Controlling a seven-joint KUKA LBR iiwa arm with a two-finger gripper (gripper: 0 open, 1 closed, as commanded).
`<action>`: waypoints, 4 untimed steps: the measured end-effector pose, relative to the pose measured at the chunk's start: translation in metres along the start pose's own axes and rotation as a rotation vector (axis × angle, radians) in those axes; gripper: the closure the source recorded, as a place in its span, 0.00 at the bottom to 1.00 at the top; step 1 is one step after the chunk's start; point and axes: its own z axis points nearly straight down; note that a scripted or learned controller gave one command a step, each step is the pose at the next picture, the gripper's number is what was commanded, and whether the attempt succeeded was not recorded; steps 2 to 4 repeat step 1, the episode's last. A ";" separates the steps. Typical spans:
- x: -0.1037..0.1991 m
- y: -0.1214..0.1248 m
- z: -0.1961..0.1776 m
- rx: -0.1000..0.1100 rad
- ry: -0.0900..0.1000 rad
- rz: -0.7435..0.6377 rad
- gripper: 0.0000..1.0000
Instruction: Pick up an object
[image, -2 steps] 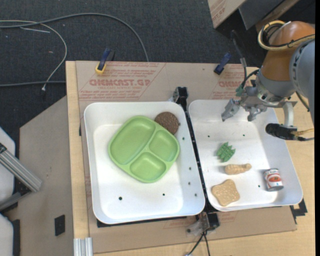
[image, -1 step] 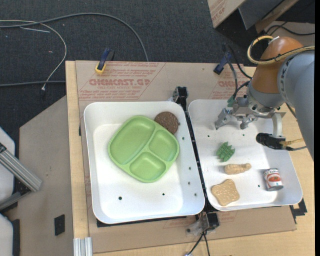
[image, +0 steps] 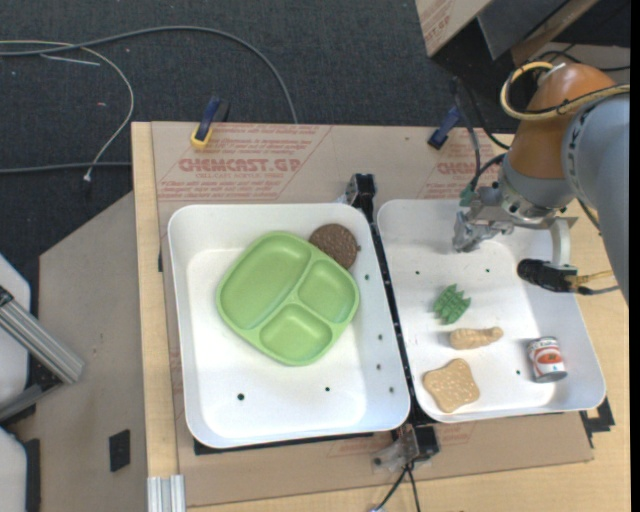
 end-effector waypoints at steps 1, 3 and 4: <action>-0.001 0.002 -0.044 -0.005 -0.002 0.001 1.00; -0.001 0.002 -0.044 -0.005 -0.002 0.001 1.00; -0.001 0.002 -0.044 -0.005 -0.002 0.001 1.00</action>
